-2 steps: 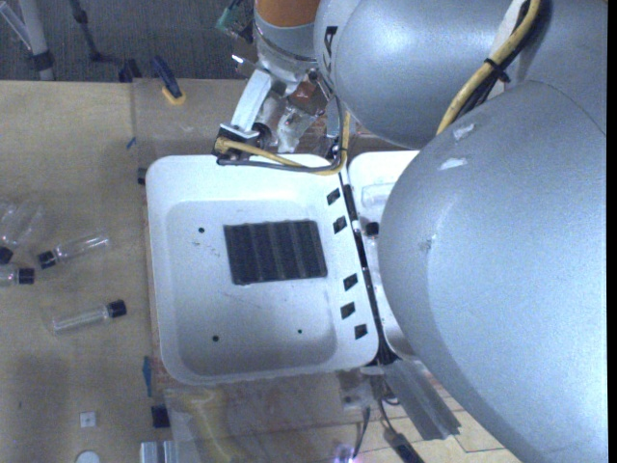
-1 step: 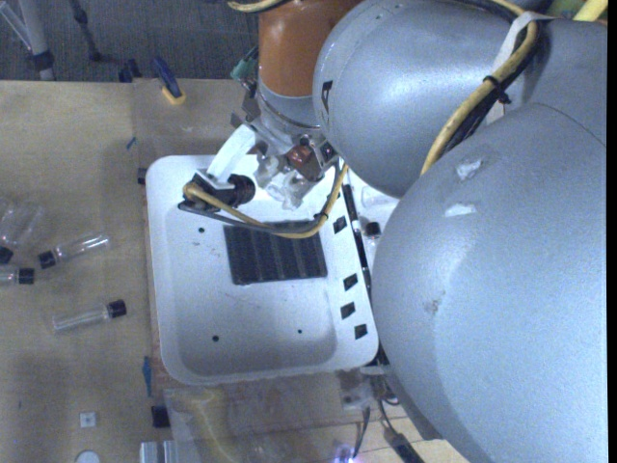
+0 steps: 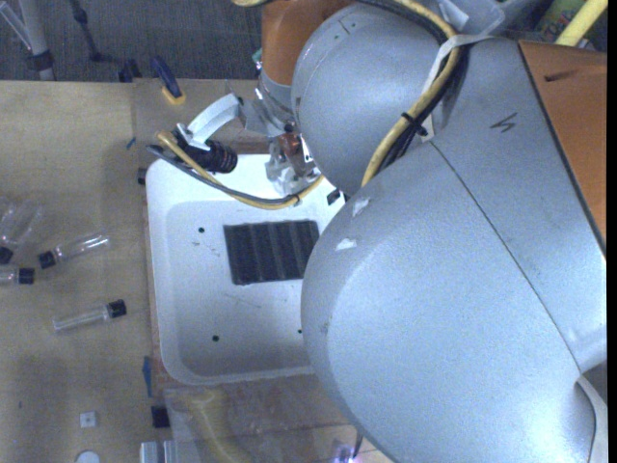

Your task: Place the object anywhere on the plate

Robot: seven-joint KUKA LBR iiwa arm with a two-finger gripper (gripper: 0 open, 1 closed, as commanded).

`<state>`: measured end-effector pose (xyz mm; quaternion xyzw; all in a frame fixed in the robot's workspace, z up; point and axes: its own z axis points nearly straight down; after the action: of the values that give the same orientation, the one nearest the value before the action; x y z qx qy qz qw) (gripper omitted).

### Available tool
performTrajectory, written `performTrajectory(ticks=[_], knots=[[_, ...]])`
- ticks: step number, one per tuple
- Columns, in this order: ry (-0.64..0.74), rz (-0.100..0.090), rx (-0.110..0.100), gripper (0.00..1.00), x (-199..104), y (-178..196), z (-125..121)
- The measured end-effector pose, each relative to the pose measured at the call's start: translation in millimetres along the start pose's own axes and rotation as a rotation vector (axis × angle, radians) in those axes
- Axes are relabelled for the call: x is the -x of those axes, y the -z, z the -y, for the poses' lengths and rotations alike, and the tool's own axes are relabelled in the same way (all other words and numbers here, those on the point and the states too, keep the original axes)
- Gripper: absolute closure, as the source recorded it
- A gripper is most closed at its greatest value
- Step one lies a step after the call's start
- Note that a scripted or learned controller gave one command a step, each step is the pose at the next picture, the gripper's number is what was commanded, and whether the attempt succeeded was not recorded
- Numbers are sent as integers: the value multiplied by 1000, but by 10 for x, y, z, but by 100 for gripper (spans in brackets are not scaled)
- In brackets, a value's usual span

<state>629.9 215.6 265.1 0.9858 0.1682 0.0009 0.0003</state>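
Grey arm (image 3: 453,258) looms over the white bin (image 3: 183,258) — most of the scene is hidden behind it.

The hand (image 3: 287,167) sits near the bin's far rim, below the orange band (image 3: 289,17), with yellow-and-black cables (image 3: 207,167) looping beside it — I cannot tell its grasp or whether it has anything. A dark ridged mat (image 3: 270,251) lies on the bin floor. Small clear vials (image 3: 87,314) with black caps lie on the table (image 3: 67,162) to the left. The object and plate cannot be made out.

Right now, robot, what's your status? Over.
Hand low at the white bin's far edge, grip hidden. Dark ridged plate in bin, bare. Arm blocks the right side. Over.
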Motion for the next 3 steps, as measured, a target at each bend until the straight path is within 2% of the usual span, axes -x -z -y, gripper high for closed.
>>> performTrajectory(ticks=[1,2,3], knots=[[-125,-1,1,100,286,1693,-187],[-139,0,1,100,-302,1409,-52],[-110,3,0,100,297,1176,200]])
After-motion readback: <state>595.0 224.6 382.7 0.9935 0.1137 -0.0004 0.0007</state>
